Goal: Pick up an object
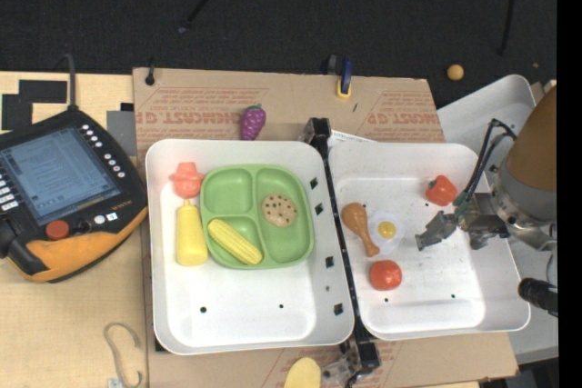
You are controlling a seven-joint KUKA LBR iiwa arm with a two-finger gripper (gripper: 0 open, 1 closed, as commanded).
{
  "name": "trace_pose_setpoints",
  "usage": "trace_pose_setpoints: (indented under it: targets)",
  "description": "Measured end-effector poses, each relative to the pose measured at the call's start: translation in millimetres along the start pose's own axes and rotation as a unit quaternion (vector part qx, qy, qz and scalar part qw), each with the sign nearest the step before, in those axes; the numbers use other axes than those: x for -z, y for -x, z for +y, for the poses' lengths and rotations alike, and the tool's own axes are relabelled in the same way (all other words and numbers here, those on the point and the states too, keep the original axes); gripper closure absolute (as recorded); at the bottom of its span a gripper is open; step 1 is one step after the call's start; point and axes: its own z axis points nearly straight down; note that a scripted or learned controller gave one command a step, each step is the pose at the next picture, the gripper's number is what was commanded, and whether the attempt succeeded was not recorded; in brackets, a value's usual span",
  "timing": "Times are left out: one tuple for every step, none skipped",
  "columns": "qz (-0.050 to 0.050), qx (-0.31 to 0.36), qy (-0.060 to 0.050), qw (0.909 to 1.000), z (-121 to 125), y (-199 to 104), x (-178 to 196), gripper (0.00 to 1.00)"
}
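The right bin (427, 313) holds a brown drumstick (360, 227), a small fried egg (386, 230), a red tomato (386, 274) and an orange-red pepper (441, 190). My gripper (459, 233) hangs low over the right half of this bin, to the right of the egg and below the pepper. Its fingers stand apart, open, with nothing between them. The left finger (435, 233) points toward the egg, well short of it. The tomato lies below and to the left of the gripper.
The left bin (236, 313) carries a green divided plate (256, 215) with a cookie (279, 210) and corn (235, 241), beside a yellow bottle (190, 233) and a pink toy (186, 180). Purple grapes (253, 121) lie behind the bins. A teach pendant (59, 186) sits far left.
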Motion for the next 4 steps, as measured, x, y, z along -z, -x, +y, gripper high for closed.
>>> trace_pose_setpoints:
  targets:
    - [-0.001,0.001,0.006,1.0000,2.5,0.4,5.9,0.00]
    - [0.000,0.002,0.003,1.0000,-0.2,-5.2,-57.1,0.00]
    - [-0.002,0.001,0.005,1.0000,-1.3,-10.3,-119.8,0.00]
    - [-0.006,-0.001,0.009,0.9999,-0.5,-7.1,-130.7,0.00]
